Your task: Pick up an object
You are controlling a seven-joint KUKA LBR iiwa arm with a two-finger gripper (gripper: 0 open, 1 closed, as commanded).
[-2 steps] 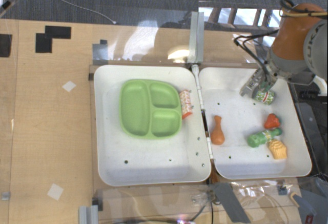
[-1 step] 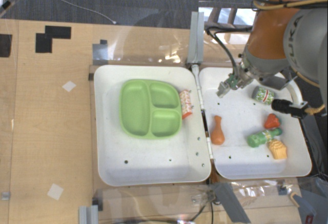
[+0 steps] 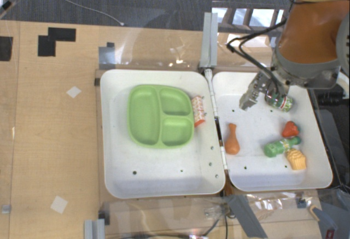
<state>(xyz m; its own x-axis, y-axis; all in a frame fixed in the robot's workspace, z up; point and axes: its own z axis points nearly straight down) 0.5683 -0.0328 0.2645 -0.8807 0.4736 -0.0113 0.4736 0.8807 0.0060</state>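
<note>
My gripper (image 3: 250,100) hangs over the upper middle of the right bin (image 3: 257,175), under the grey wrist with its orange band. A small can with a green, red and white label (image 3: 281,103) lies just to its right, close against it. Whether the can is touching the gripper I cannot tell. Lower in the same bin lie an orange drumstick-shaped toy (image 3: 232,140), a red toy with a green top (image 3: 290,129), a green toy (image 3: 278,148) and a yellow corn-like piece (image 3: 296,159). All of these lie apart from the gripper.
The left bin (image 3: 164,183) holds a green divided plate (image 3: 161,116) and a small red and white packet (image 3: 198,110) at the plate's right edge. A raised divider (image 3: 217,134) separates the bins. A black cable (image 3: 249,52) loops off the arm above the right bin.
</note>
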